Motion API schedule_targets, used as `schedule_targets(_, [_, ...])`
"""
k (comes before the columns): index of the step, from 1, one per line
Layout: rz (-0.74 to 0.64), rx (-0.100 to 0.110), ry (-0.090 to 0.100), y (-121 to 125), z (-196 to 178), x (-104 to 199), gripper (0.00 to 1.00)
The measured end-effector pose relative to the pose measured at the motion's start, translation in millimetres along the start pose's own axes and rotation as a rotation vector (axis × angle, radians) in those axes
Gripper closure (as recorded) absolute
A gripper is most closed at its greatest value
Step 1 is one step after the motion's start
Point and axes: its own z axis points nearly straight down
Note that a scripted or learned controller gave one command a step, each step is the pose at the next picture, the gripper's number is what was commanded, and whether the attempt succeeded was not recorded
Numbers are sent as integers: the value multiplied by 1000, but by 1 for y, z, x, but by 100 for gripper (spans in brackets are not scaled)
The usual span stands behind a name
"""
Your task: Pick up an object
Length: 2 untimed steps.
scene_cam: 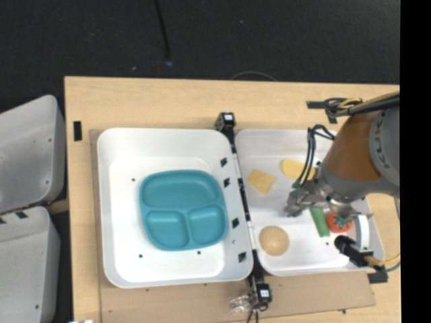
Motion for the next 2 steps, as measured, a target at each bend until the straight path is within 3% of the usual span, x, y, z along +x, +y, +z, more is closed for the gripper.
schedule_targets(2, [-17, -2, -1, 17, -101, -6, 100])
